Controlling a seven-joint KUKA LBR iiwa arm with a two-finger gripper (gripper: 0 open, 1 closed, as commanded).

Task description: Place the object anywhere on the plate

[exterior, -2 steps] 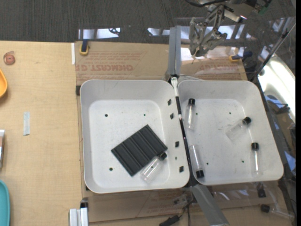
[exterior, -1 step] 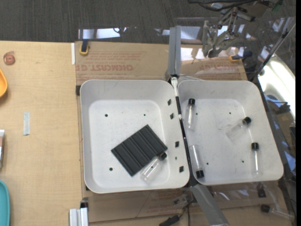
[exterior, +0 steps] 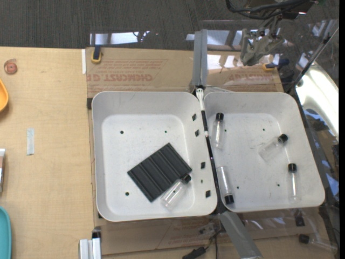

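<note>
A black ribbed plate (exterior: 159, 171) lies at a slant on the floor of the left bin (exterior: 108, 144). A clear vial with a black cap (exterior: 176, 191) lies against the plate's lower right edge, its cap resting at the plate's corner and its body mostly on the bin floor. My gripper (exterior: 257, 52) hangs high at the upper right, beyond the back rim of the right bin (exterior: 307, 144) and far from the plate and vial. Nothing shows in the gripper.
Several more clear vials with black caps lie in the right bin: one (exterior: 218, 128) near its left wall, one (exterior: 225, 186) at the front left, one (exterior: 272, 147) in the middle right, one (exterior: 292, 178) at the right. Cardboard lies behind the bins.
</note>
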